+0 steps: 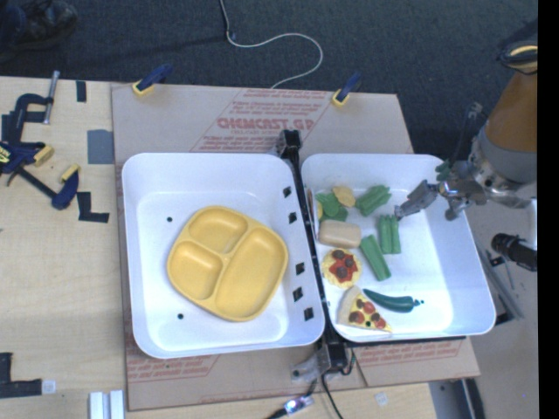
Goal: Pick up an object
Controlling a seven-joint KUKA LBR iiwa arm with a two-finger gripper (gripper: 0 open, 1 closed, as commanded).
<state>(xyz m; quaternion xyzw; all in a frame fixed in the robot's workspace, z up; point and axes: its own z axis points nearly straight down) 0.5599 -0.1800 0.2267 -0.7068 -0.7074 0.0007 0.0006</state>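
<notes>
While the gripper (417, 201) is hung over the right bin (454, 260), a green pepper (390, 300) is laid lengthwise left-right; finger state cannot be told.

Toy food crowds the right bin's (467, 269) left half: green pieces (382, 234), pizza slice (362, 312), chili pepper (393, 301). Its right half lies open. A yellow divided plate (228, 262) fills the left bin's (144, 234) centre.

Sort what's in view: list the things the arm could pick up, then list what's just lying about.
For the job: the gripper; in the right bin, green bean pieces, a pizza slice, a small round pizza, a dark green pepper, a beige block.

Lying about: yellow divided plate in the left bin, clamps, white cable.
</notes>
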